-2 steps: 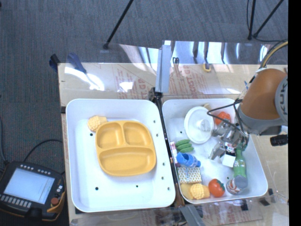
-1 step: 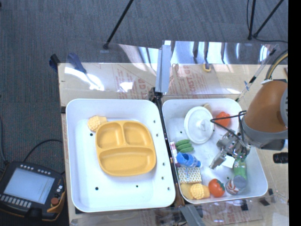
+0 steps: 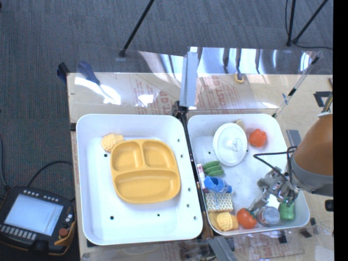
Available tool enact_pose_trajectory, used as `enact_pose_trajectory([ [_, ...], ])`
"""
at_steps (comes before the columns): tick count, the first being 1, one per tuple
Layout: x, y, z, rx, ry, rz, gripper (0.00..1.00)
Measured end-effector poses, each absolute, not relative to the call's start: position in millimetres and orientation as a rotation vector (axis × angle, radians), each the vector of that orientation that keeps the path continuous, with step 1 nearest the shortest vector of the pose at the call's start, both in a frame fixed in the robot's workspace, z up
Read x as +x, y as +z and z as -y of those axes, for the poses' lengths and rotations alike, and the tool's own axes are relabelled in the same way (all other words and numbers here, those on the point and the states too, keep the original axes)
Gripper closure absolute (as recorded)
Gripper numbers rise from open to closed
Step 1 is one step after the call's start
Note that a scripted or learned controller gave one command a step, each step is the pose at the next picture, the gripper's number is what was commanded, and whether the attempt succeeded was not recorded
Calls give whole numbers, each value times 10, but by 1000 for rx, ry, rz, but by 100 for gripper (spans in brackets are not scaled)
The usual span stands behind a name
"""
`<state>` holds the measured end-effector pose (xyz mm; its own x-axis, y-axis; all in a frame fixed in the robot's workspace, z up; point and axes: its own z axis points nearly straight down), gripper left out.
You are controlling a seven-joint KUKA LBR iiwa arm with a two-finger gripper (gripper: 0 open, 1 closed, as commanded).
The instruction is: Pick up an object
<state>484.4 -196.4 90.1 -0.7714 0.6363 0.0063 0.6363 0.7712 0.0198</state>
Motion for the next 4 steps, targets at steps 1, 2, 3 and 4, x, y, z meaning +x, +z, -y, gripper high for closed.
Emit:
enact_pose_trajectory([
  [1,5625,870,2027,1146,15,-2930,0],
  [2,5138,864,1959,1399,2,-2817,0],
  [3,5144,952,1925,1392,12,-2828,100],
  [4,5503,1543,2109,1053,0,-2956,100],
])
